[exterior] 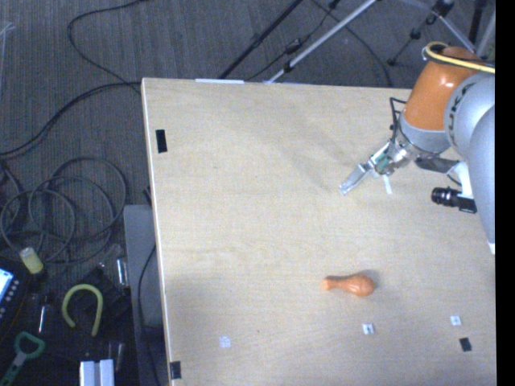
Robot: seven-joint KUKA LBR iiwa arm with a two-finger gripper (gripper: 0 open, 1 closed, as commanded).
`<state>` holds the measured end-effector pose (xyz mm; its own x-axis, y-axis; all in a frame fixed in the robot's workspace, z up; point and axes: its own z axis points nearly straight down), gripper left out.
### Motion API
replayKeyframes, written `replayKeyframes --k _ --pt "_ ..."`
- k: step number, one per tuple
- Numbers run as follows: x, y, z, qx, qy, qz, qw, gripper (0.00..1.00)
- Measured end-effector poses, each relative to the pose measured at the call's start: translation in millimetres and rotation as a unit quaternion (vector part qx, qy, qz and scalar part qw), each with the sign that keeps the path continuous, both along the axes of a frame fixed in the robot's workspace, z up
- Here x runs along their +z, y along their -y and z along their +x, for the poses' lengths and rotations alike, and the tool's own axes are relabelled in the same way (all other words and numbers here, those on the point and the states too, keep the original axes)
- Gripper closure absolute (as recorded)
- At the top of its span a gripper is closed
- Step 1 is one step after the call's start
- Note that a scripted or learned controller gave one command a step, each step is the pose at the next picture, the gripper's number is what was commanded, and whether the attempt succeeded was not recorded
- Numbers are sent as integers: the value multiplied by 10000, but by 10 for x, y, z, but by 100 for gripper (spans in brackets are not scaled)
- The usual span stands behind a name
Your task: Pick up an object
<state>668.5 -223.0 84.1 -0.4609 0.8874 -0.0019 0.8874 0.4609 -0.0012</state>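
A small orange gourd-shaped object lies on its side on the light wooden bench top, towards the lower right, with its narrow end pointing left. My gripper hangs above the bench at the right, well up-frame from the orange object and apart from it. It points down and to the left. Behind it the arm's orange band and grey wrist come in from the right edge. I see nothing held in the gripper.
A black marker sits near the bench's left edge, and small tags lie near its front. Off the bench to the left, cables and tools cover the floor. Tripod legs stand behind.
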Motion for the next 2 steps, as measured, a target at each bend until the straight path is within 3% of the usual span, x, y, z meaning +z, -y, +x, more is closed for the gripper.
replayKeyframes --k 1,2 --pt "100 -4 7 -1 12 -6 10000 100" --pt "879 -477 6 -607 9 12 9982 100"
